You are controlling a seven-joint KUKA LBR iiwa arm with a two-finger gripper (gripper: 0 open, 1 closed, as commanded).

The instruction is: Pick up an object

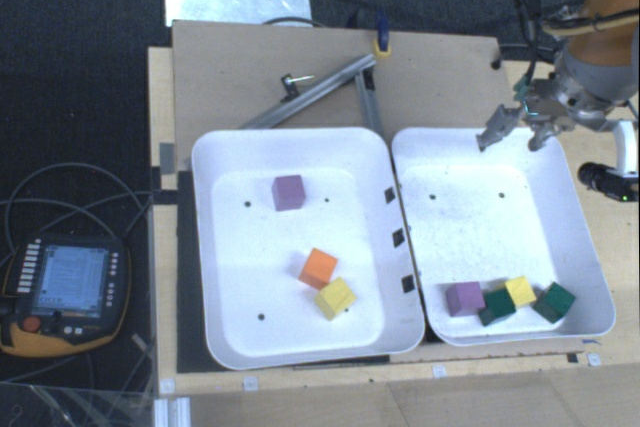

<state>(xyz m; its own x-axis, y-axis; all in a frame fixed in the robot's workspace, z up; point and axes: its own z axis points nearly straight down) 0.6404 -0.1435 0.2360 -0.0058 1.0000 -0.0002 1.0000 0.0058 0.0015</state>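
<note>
My gripper [518, 133] hangs open over the far right corner of the right bin [500, 205], its two fingers spread with nothing between them. In the left bin [225, 245] lie a purple cube [288, 192], an orange cube [318, 266] and a yellow cube [336, 298] touching the orange one. Along the right bin's near wall sit a purple cube [464, 297], a dark green cube [496, 305], a small yellow cube [520, 290] and another green cube [554, 301], all far from the gripper.
A metal bar [310, 93] lies on the brown board behind the bins. A teach pendant [62, 290] with cables rests on the floor at the left. Black clips [397, 237] mark the seam between the bins.
</note>
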